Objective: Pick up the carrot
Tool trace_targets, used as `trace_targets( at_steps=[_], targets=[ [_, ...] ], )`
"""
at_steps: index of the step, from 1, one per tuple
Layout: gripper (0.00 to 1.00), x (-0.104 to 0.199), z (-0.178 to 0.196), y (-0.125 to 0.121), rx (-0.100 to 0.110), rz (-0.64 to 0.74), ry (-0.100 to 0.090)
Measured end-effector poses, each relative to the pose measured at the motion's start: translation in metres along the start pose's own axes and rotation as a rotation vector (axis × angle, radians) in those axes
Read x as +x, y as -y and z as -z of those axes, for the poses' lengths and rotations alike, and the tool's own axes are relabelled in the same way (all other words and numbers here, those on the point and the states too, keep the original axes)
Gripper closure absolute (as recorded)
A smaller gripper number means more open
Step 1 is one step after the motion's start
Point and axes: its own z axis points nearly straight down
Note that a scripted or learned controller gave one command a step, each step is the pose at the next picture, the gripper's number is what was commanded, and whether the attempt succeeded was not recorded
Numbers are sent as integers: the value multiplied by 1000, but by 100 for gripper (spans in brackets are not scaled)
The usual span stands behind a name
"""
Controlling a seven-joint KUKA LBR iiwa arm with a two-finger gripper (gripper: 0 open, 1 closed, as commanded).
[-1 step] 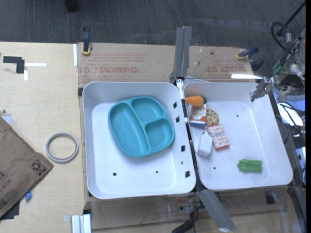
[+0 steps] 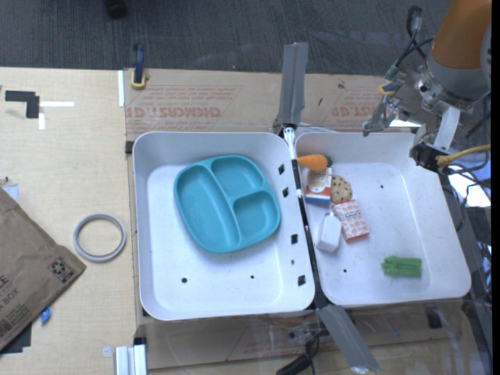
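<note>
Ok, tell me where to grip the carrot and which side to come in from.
Judging from this view, grip the carrot across its orange middle, coming straight down from above. It lies flat and roughly crosswise in the right bin's far-left corner, its left end close to the dividing wall and a small carton just in front. That suggests fingers on its near and far sides, though the carton side looks tight.

I see a teal plate (image 2: 226, 203) centred in the left bin (image 2: 156, 287), tape ring (image 2: 99, 236) at its nine o'clock, and a green toy (image 2: 401, 267) at the right bin's (image 2: 445, 233) five o'clock.
</note>
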Motion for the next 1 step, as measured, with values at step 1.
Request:
trace_targets(
  at_steps=[1],
  targets=[
    [0, 51, -86, 13, 0, 185, 0]
  ],
)
